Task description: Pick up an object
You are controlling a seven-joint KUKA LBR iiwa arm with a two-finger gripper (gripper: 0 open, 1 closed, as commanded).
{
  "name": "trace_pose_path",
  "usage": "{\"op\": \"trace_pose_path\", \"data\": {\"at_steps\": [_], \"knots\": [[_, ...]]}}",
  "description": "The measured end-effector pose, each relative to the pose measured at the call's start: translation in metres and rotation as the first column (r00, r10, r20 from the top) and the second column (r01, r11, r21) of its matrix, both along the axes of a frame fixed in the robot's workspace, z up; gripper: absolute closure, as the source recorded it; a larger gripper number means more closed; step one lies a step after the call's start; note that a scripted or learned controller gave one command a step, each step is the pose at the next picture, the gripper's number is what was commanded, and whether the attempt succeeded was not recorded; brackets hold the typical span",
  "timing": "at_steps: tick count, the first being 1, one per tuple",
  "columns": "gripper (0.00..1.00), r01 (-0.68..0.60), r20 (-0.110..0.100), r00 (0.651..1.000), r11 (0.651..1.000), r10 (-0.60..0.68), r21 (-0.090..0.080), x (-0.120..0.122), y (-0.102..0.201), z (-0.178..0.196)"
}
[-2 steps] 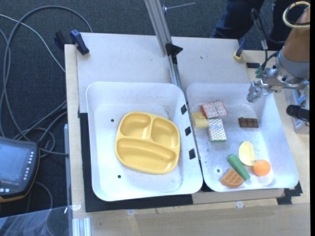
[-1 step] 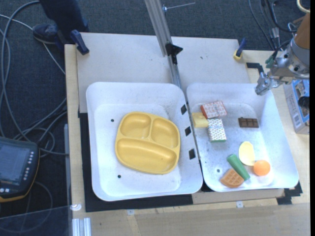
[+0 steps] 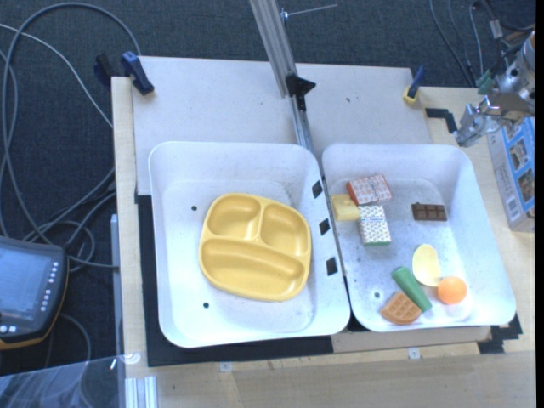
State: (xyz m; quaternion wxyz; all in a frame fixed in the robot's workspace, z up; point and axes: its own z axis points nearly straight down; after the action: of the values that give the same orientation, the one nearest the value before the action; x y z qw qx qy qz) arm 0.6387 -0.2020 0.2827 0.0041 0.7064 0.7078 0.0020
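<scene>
Orange ball sits in the right bin's near corner, beside a green stick and a waffle. End effector hangs beyond the far rim; open or closed, can't tell. Best approach: drop straight down, centred, clear of neighbours.

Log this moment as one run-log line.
gripper: above right bin's far right corner, holding nothing | toys in right bin | yellow divided plate in left bin

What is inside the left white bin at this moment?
The left white bin holds one yellow plastic divided plate, its three compartments bare. Whatever lies on the bin floor beneath the plate is covered.
</scene>
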Motion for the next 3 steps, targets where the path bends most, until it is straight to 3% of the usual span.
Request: {"op": "trace_pose_path", "data": {"at_steps": [3], "knots": [[1.0,-0.003,-0.013,1.0,1.0,0.003,0.006,-0.033,0.149,-0.02]]}}
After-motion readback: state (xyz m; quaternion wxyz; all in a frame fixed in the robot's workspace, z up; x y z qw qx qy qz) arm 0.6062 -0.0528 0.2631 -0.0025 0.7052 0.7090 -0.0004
